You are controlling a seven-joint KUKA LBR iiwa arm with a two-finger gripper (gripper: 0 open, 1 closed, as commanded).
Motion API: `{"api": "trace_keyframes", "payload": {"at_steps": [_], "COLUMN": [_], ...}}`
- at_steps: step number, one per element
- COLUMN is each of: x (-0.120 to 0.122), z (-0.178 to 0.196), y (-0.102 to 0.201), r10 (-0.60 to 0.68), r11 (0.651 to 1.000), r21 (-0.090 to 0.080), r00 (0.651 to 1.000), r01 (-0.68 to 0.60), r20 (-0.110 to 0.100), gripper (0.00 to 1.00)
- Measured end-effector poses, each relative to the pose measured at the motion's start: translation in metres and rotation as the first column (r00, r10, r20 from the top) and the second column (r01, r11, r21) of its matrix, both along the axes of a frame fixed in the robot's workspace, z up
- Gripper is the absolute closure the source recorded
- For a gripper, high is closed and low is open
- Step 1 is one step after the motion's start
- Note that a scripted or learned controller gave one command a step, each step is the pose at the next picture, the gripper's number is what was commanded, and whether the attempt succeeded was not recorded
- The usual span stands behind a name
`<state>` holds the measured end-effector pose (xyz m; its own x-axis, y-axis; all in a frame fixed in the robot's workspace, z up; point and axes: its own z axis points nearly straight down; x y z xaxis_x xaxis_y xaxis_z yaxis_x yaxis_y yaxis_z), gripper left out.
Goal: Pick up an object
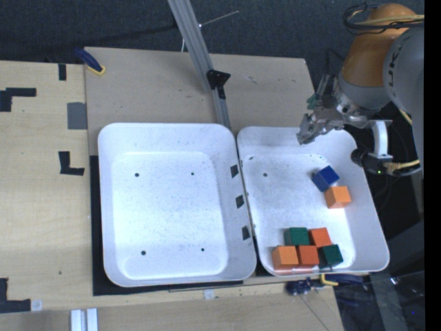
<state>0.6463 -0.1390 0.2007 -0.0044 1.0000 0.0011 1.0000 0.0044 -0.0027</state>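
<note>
The blue block (pixel 325 177) lies in the right bin (pixel 275 143), toward its right wall and nearer the far edge than the near one, tilted a little on the floor. An orange block (pixel 337 196) sits just beside it on the near side, touching or close to touching at a corner; I cannot tell which. Both look like small solid cubes, light, stiff and not fragile, with flat faces that should grip well if taken across two opposite sides; the blue one's free sides are those away from its orange neighbour. Along the near edge of the same bin a cluster is packed tight: a green block (pixel 298 236), two orange ones and a darker green one (pixel 331 255), harder to get around. The left bin (pixel 165 133) adjoins it on the counter (pixel 269 81). The gripper (pixel 307 134) hangs over the far edge of the right bin, apart from every block; whether the jaws are spread or closed I cannot tell, and nothing shows between them.
</note>
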Motion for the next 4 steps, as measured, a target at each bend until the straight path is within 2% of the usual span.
{"api": "trace_keyframes", "payload": {"at_steps": [2, 3, 4], "x": [-0.039, -0.044, -0.063], "z": [0.026, 0.023, 0.015], "y": [0.099, 0.154, 0.204], "r10": [0.002, 0.003, 0.002], "r11": [1.0, 1.0, 1.0], "r21": [0.001, 0.001, 0.0], "r00": [1.0, 1.0, 1.0], "r01": [-0.002, -0.003, -0.002], "r20": [0.0, 0.0, -0.001], "gripper": [1.0, 1.0, 1.0]}}
